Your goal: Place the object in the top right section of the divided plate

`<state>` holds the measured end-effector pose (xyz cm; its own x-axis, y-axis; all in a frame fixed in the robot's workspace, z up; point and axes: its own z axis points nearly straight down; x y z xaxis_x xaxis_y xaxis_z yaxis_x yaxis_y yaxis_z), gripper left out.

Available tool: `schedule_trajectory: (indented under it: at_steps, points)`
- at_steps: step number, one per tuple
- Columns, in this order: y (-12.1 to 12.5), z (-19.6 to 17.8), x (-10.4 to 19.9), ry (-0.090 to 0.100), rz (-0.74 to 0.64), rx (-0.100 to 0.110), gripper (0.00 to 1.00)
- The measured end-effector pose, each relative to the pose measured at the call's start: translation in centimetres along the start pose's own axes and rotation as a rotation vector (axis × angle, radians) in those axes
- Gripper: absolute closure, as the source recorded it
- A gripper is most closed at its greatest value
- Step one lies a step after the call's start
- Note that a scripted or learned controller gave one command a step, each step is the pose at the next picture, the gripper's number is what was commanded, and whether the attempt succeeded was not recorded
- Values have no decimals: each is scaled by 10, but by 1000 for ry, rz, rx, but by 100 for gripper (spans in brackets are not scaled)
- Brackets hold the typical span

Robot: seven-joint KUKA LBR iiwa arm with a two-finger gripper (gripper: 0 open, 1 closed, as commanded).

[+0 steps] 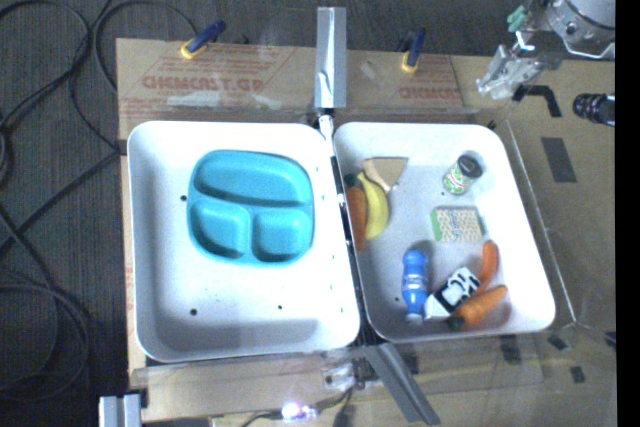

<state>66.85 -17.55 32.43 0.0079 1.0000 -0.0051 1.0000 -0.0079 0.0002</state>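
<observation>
The blue plate [252,206] with three sections sits in the middle of the left bin [150,245]. The gripper [505,75] hangs past the right bin's [530,245] top right corner; I cannot tell its state.

Robotics lab: clamped cardboard [230,80] on bench, loose cables [60,15] on carpet, two white bins [150,315] w/ toy items.

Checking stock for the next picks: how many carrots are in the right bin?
3: one carrot at the left wall beside the banana, one near the right wall, one bottom right. Others may hide underneath.
</observation>
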Motion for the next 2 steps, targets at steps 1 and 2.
schedule_trajectory:
  at_steps: [1, 2]
  points:
    - [-5, 69, 108, 5, -236, 2, 100]
    - [-4, -31, 33, 1, -433, -1, 100]
